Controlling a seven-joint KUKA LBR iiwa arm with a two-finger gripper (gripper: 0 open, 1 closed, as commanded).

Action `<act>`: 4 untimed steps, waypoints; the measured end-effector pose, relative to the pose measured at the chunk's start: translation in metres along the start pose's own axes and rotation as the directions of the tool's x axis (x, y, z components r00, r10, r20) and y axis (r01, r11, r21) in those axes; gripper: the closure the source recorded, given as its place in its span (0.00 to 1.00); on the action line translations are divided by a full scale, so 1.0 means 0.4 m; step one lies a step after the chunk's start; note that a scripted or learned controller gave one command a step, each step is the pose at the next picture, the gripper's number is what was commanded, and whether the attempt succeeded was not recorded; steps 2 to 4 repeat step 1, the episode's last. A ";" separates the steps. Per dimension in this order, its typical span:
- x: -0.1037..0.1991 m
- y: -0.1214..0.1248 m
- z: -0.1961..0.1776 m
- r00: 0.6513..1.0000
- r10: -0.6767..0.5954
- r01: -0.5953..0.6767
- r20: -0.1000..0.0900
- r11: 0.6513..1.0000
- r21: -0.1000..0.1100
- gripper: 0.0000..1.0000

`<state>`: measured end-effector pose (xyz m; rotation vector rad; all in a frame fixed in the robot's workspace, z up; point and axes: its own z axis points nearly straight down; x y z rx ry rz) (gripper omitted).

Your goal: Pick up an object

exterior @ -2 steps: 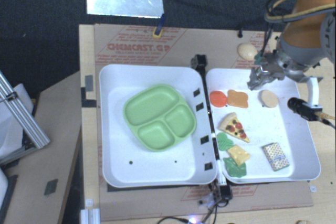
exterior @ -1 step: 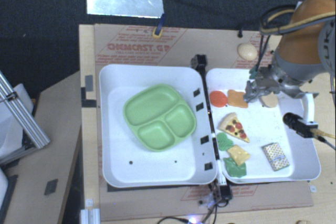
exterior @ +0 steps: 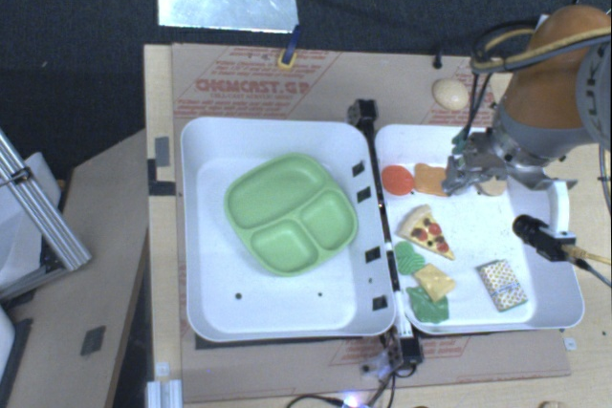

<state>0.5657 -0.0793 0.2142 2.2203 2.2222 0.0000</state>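
In the upper part of the right white bin [exterior: 564, 301], an orange wedge-shaped toy [exterior: 430, 179] lies just beside a round red-orange disc [exterior: 398, 179]. The gripper [exterior: 461, 175] sits low at the wedge's right end; whether it is released or clenched cannot be told. Below lie a pizza-slice toy [exterior: 426, 232], green and yellow pieces [exterior: 427, 289] and a patterned block [exterior: 503, 285]. The left bin [exterior: 206, 301] holds a green divided plate [exterior: 290, 213].

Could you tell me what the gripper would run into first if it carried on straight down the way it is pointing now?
Most likely the orange-tan toy food piece in the right bin: the gripper points down right at that piece's edge. Depth is hard to judge from above, so it might slip past onto the bin floor beside it.
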 end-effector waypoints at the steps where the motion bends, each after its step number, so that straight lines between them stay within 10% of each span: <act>1: -0.002 -0.007 -0.052 1.000 -0.001 0.001 0.000 1.000 -0.003 1.00; 4: -0.002 -0.007 -0.052 1.000 -0.001 0.001 0.000 1.000 -0.003 1.00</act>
